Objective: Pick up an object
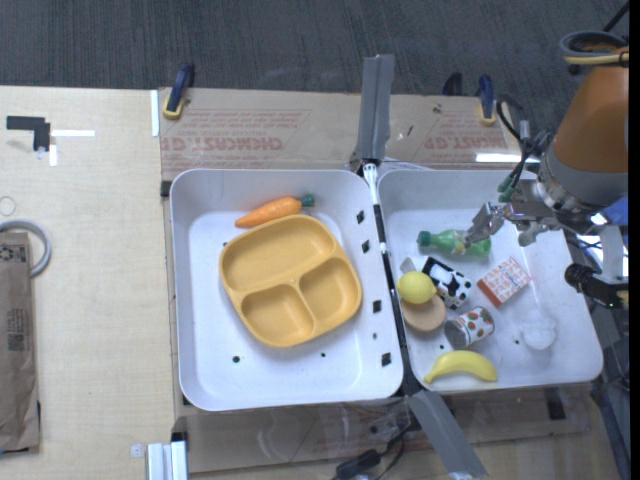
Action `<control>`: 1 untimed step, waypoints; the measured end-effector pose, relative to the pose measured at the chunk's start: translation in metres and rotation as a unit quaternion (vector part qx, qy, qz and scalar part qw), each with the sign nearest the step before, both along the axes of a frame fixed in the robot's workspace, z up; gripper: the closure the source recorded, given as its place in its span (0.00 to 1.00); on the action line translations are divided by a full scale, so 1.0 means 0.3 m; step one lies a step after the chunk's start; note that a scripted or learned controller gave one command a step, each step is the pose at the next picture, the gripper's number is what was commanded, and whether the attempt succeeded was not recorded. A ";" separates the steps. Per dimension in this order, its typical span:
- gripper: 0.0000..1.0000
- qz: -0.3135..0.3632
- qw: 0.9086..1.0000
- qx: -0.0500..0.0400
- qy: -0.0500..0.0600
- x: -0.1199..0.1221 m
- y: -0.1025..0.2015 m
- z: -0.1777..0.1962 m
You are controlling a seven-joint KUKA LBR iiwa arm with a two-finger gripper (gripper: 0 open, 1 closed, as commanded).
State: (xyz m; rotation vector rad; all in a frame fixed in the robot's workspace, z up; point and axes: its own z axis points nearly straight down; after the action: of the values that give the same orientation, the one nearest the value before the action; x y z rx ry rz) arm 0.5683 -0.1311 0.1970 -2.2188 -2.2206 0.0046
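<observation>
Nearest sits the banana, in the right bin; largest, a yellow divided plate in the left bin; smaller, a green bottle, light, slick, best grasped mid-body; gripper fingers open beside it, holding nothing.

carrot: orange, with a green top
divided plate: yellow-orange all over
left bin: white
right bin: white
bottle: green
lemon: yellow
banana: yellow
cow toy: black and white patches
small box: red-orange with white markings
round disc under the lemon: tan
small cup: white with red and dark print
arm: grey with an orange band
clamps: blue
cardboard: brown, red lettering
</observation>
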 end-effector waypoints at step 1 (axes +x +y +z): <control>0.00 -0.001 1.000 -0.001 -0.012 -0.081 0.105 -0.284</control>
State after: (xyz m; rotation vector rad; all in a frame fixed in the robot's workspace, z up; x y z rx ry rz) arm 0.5441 -0.0996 0.1117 -2.2349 -2.2320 -0.0200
